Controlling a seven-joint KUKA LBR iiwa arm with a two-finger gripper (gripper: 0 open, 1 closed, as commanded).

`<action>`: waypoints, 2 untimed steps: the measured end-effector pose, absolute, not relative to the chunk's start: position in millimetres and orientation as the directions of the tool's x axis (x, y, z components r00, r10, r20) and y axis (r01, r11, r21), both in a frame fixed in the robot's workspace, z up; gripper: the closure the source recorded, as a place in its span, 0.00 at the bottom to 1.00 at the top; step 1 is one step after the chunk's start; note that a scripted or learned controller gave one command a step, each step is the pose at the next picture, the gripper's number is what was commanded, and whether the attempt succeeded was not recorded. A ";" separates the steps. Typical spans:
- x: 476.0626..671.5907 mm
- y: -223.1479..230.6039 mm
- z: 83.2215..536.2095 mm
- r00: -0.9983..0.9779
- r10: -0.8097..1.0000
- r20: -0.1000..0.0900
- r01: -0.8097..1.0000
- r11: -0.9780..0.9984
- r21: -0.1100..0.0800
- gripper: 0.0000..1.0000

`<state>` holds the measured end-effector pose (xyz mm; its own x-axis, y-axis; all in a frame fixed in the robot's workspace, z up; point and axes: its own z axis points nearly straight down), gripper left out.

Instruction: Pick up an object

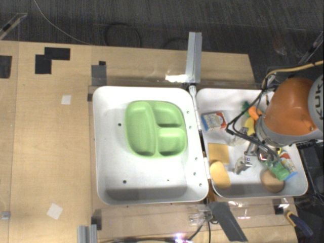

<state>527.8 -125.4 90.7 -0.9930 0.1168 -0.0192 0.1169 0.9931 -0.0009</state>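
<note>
tray (154,128), green and divided, lies in the left bin (109,181), well left of the gripper (246,162). in the right bin (301,184), a yellow round object (219,173) sits just left of the jaws; whether they're wide or narrow i cannot tell. nothing looks lifted yet, so the pick remains to be done

Arm (291,110) is cut off at the right edge; its orange band and wrist cover the upper right of the right bin (253,189). Gripper (246,162) is small and cluttered with cables, so finger state is unreadable. Green item with a blue end (281,170) sits partly under the wrist (bottle? can't tell). Small packet (213,120) has print too small to read. Orange and green bits (250,113) by the wrist are mostly hidden and unidentifiable. Tan block (218,151) is partly overlapped by the yellow round object (219,173).
</note>
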 end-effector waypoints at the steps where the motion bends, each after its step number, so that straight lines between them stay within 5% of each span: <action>1: 592.0 -121.8 89.1 -0.962 0.272 -0.015 0.272 0.962 0.002 0.00; 2: 573.2 -131.9 89.5 -0.941 0.338 -0.015 0.338 0.941 0.004 0.00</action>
<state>573.2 -131.9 89.5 -0.9412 0.3376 -0.0148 0.3375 0.9413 0.0040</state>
